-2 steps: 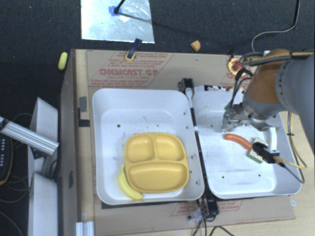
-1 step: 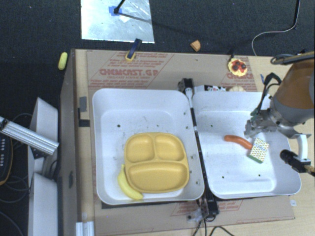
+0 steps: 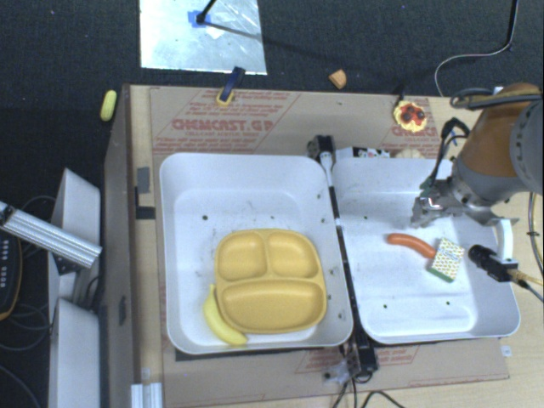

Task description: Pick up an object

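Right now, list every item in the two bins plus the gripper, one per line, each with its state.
yellow divided tray: right side up, flat in the left bin.
banana: lying beside the tray's lower-left edge, partly tucked under it.
orange sausage: lying flat in the right bin, not held.
sponge block: resting by the sausage's right end.
gripper: low over the right bin, above the sausage.

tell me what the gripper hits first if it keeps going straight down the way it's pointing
Probably the bare floor of the right bin: the gripper points down just above and left of the orange sausage, likely missing it, though depth is unclear.
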You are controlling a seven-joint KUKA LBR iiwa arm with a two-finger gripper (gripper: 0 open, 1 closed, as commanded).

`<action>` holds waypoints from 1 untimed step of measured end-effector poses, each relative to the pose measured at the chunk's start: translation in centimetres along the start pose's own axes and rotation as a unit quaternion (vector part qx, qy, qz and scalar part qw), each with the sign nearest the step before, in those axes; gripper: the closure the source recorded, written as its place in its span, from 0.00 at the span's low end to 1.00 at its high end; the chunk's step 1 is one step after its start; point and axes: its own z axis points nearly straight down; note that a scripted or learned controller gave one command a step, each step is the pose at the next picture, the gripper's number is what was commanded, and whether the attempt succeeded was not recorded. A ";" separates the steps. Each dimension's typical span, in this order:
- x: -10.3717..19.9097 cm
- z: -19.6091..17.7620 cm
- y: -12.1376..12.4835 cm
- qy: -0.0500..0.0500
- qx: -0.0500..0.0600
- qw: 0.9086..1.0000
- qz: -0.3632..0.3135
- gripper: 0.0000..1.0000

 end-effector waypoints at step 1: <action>0.0 0.0 0.0 0.000 0.000 1.000 0.000 0.00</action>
